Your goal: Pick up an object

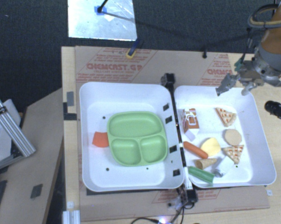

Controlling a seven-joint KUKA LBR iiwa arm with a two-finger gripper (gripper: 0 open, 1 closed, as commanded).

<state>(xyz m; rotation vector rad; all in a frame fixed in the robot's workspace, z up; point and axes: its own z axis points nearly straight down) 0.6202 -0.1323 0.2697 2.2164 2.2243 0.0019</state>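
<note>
My gripper (235, 87) hangs open above the far edge of the right bin (257, 171), with nothing between its two grey fingers. Below it in that bin lie a red and white carton (190, 120), two pizza slices (226, 116) (235, 152), a tan round cookie (232, 136), a yellow wedge (211, 147), a carrot (195, 149), an ice-cream cone (204, 163) and a green stick (200, 174). The nearest piece, the upper pizza slice, lies a little toward the front of the gripper.
The left bin (91, 171) holds a green divided tray (136, 138) and an orange-red block (101, 139) at its left. A black divider (174, 125) runs between the bins. A shiny sheet (102, 13) lies on the floor beyond the bench.
</note>
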